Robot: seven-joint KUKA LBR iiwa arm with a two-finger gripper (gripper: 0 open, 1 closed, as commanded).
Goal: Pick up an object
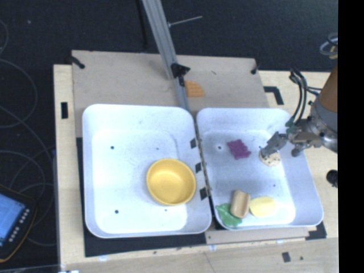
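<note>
Partly hidden arm, gripper low over right bin

Camera view: the arm ran off the right edge. Its gripper (pixel 272 151) hung beside a small pale cube (pixel 271 160); I could not tell its opening. Bare floor lay around the purple block (pixel 239 149) in the right bin (pixel 301 203).

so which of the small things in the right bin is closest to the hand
The small cream block, right at the hand. The purple piece lies farther left; the tan cylinder and yellow lump sit near the front.
</note>
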